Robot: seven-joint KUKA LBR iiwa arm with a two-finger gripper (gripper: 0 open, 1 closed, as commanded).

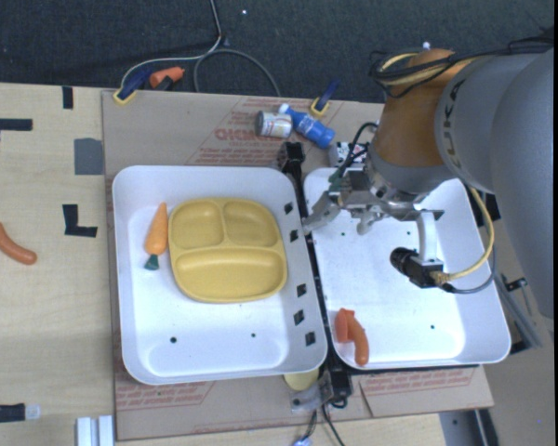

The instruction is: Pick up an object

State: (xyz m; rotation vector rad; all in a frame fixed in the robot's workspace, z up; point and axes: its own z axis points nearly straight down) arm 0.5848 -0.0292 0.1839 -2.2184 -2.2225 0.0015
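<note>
A small orange sausage-shaped toy (352, 334) is seen lying at the near left corner of the right-hand shallow white bin (465, 337), well apart from the two-finger gripper (346, 204), which is held over the far left part of that same bin, close to the divide between the two bins. How far the jaws stand apart cannot be told from above, and nothing can be made out between them. The grey arm with its orange band (418, 119) is shown reaching in from the right.

In the left-hand shallow white bin (144, 342) a yellow plastic plate with three compartments (228, 249) is laid near the middle, and an orange toy carrot with a green tip (156, 233) is placed just beside its left edge.

Outside the bins, an orange-red toy sausage (11, 242) is left on the pale wooden bench (37, 323) to the far left, and a blue and white bottle-like object (296, 124) is lying on brown cardboard (214, 133) behind the bins. Red print is carried on the cardboard, but it cannot be read.
</note>
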